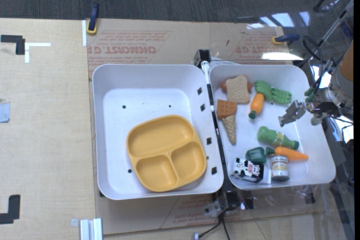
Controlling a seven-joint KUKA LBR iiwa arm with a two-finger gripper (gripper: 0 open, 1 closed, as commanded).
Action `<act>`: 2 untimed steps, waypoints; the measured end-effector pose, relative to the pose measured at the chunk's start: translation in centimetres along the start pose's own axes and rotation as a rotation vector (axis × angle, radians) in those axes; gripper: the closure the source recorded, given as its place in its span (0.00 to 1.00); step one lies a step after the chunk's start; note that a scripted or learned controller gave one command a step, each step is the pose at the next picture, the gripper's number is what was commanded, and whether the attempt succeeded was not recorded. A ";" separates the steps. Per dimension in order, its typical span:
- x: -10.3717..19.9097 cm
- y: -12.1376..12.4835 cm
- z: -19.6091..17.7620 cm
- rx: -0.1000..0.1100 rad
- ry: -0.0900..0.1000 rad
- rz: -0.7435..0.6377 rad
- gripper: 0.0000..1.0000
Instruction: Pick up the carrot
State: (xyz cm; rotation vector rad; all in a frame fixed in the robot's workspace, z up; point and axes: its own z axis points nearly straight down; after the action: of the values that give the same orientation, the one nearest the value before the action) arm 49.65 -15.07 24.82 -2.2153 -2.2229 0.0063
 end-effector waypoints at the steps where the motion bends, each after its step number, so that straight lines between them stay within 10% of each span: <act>1: 0.2 5.3 15.7 -0.001 0.000 0.130 0.00; 2: 0.5 13.2 15.7 0.001 -0.001 0.600 0.00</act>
State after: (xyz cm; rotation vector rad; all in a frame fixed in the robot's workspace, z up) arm 62.75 -14.49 9.02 -2.7744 -1.4699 0.0089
